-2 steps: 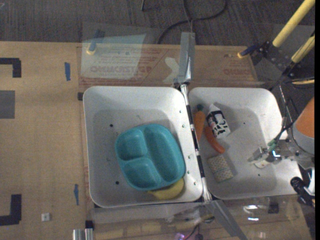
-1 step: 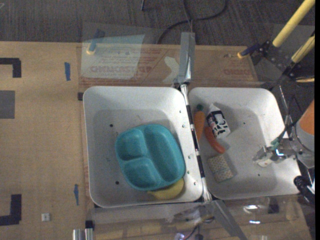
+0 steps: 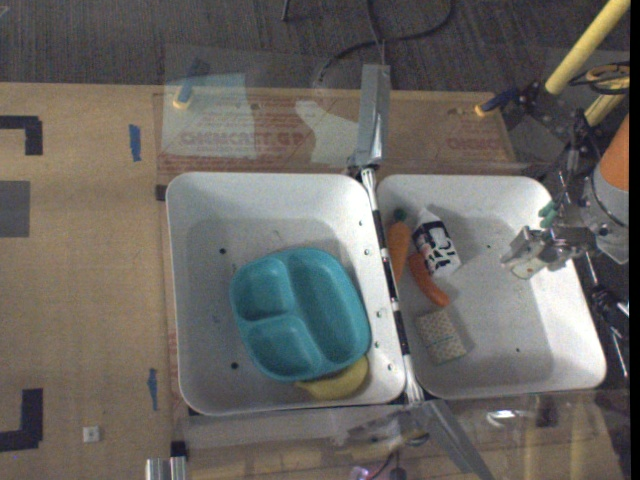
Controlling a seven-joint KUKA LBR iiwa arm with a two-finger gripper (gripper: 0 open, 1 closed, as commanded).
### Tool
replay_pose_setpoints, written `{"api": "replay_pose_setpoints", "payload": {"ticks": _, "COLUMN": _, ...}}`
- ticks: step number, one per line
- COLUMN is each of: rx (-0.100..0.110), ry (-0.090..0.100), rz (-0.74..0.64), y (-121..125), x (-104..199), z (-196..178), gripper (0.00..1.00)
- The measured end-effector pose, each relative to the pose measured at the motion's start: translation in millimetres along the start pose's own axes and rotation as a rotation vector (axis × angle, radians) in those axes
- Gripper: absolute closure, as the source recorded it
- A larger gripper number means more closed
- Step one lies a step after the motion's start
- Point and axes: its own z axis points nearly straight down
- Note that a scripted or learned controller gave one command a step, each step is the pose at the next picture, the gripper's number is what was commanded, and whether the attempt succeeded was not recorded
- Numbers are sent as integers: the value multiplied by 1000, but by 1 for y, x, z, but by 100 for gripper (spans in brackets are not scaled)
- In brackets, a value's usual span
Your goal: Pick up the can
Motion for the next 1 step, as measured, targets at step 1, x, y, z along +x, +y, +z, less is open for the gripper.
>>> {"api": "replay_pose_setpoints", "payload": {"ticks": 1, "rx": 1, "ry": 0, "rz": 97, "y": 30, "x": 25, "z": 10, "gripper": 100}}
